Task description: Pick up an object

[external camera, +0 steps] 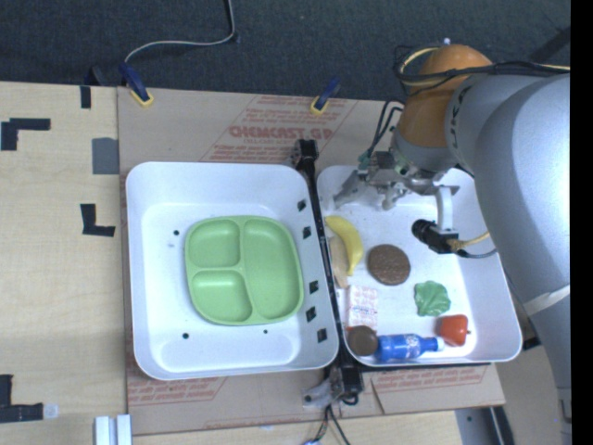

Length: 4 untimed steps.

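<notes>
Nearest, along the near wall of the right bin [491, 352], lie a dark brown ball [361, 339], a blue bottle [405, 347] on its side and a red piece [453, 328], the ball and bottle touching. Just beyond them sit a small printed packet [362, 302] by the bin's left wall and a green leafy piece [431, 298] to the right. A round brown cookie [388, 264] lies mid-bin with bare white floor around it, and a banana [346, 244] curves along the left wall, close against the divider between the bins.

The left bin [148, 248] holds a green divided plate [245, 269], with open floor on all sides of it.

At the far end of the right bin hangs the gripper [372, 193], its thin metal fingers [350, 190] pointing down and left toward the floor just past the banana's far end. They appear slightly apart with nothing between them, but they are small and I cannot tell for sure how far they stand open. A black part of the wrist hardware [435, 235] juts out over the bin to the right of the cookie.

The arm [519, 184] comes in from the right, big and grey, bent over the bin's right rim, with its orange band [435, 91] at the far side above the wrist. Cardboard [259, 133] lies under both bins.
</notes>
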Each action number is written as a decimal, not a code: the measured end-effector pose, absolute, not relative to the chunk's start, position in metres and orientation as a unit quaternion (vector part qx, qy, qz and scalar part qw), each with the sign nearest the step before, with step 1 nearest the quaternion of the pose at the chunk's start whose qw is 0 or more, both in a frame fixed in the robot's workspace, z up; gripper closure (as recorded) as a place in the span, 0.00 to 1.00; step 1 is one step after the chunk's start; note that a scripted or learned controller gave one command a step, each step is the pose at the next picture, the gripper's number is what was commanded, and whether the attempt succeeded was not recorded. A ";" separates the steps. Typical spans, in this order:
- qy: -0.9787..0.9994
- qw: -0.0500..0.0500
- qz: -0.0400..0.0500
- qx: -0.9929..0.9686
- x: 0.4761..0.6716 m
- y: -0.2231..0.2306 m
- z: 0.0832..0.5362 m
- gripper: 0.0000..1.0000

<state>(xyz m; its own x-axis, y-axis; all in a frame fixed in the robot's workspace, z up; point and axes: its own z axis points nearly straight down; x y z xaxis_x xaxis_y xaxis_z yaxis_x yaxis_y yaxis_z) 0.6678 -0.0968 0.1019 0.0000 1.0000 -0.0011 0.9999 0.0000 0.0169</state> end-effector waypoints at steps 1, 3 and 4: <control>0.707 0.001 0.000 0.707 0.624 -0.098 0.086 0.00; 0.707 0.003 0.002 0.707 0.531 -0.099 0.087 0.00; 0.707 0.005 0.001 0.707 0.621 -0.174 0.087 0.00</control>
<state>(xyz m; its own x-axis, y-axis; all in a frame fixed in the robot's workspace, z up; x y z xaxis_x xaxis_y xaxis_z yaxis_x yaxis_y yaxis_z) 0.6213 -0.1743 0.0872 -0.0008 1.0000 -0.0049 1.0000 0.0008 0.0079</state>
